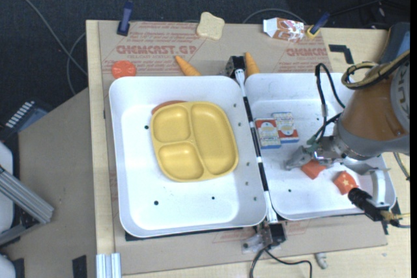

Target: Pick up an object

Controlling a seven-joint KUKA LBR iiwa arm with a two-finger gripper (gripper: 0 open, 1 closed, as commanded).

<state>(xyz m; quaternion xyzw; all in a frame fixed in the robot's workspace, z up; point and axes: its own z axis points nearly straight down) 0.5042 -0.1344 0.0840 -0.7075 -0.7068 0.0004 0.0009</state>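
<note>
Claw (301, 161) is seen low in the right bin (293, 205), near its front edge; finger state cannot be told. An orange block (313, 170) is touching or just beside the tips. A second orange piece (344, 181) is seen nearer the bin's right front corner. Two small cartons (276, 130) are lying mid-bin, toward its left wall. A yellow divided plate (193, 140) is centred in the left bin (130, 159).
</note>
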